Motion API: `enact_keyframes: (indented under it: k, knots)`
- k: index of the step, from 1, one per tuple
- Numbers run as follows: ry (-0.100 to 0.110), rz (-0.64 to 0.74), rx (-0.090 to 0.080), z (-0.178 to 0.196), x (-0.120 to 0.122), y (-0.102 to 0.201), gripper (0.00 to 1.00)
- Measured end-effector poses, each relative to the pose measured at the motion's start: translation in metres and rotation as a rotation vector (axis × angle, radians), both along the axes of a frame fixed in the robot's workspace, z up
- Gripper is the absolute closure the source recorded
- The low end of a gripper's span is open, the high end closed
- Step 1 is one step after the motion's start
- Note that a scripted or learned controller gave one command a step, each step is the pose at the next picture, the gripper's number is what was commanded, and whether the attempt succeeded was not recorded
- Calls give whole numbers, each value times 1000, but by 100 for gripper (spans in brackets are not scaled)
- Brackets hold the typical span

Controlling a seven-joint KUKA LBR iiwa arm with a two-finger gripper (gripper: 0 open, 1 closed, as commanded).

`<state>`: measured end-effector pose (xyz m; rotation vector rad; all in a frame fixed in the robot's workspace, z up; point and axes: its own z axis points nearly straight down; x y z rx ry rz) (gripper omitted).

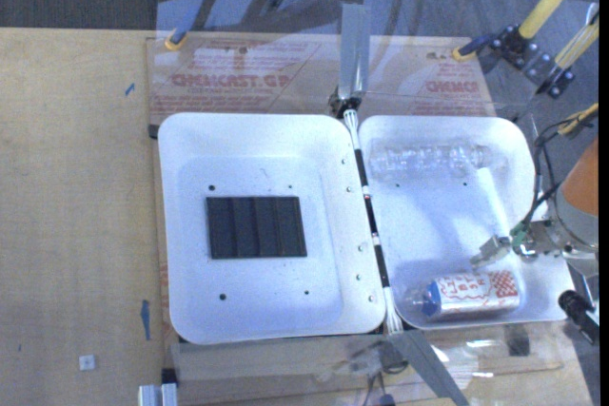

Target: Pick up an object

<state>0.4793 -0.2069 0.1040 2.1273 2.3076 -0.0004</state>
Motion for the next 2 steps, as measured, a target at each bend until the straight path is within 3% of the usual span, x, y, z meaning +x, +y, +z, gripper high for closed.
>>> enact_keyframes:
  k: [1,2]
  knots:
    - [3,-322,14,12,3,-8,0]
    - [4,-205,4,23,0,4,0]
